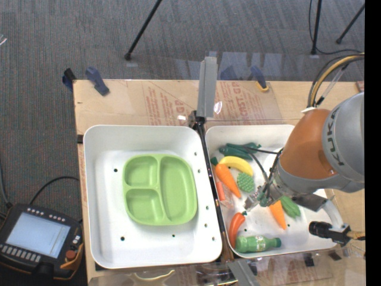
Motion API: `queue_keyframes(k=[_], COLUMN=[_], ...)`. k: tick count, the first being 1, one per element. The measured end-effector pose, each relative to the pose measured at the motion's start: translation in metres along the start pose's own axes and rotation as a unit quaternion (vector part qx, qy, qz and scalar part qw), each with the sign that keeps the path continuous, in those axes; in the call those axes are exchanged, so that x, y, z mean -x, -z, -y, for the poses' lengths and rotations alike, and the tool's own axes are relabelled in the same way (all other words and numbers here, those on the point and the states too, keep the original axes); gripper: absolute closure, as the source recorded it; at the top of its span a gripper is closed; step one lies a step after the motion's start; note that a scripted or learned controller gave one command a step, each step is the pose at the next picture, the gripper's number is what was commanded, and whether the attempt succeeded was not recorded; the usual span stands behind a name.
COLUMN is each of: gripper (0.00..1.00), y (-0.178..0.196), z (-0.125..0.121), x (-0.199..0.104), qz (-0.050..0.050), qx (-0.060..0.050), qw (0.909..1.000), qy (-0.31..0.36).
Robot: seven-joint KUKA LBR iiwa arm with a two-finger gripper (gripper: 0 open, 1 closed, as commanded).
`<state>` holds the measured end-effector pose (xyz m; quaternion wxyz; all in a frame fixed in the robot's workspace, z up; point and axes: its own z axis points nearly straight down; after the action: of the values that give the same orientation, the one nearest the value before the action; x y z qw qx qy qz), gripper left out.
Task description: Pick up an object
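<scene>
Near the middle of the right bin (309,250), toward its front edge | orange carrot (278,214) lies just beside the gripper (255,199), long axis running back-to-front | jaws' opening cannot be told | second carrot (228,179) and banana (237,164) lie behind, bottle (257,243) in front.

Two shallow white bins are sitting side by side on the bench. A green three-compartment plastic plate (160,189) is lying in the middle of the left bin (95,154). The right bin (250,130) is holding toy food: a yellow banana (237,164) at the back, an orange carrot (227,179) just in front of it, a green bottle (257,242) lying along the front wall, a red pepper (236,223) just left of it.
</scene>
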<state>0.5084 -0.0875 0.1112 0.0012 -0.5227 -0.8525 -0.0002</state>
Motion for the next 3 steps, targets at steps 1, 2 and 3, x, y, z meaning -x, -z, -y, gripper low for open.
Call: queue_keyframes(k=[1, 2, 3], gripper=[0.00, 0.00, 1.00], y=[-0.001, -0.025, -0.015], z=[0.001, -0.027, -0.027], x=[0.000, 0.023, 0.023], qz=[0.000, 0.000, 0.000], qx=[-0.001, -0.002, -0.002], qw=[1.0000, 0.9998, 0.9998], qy=[0.000, -0.021, -0.018])
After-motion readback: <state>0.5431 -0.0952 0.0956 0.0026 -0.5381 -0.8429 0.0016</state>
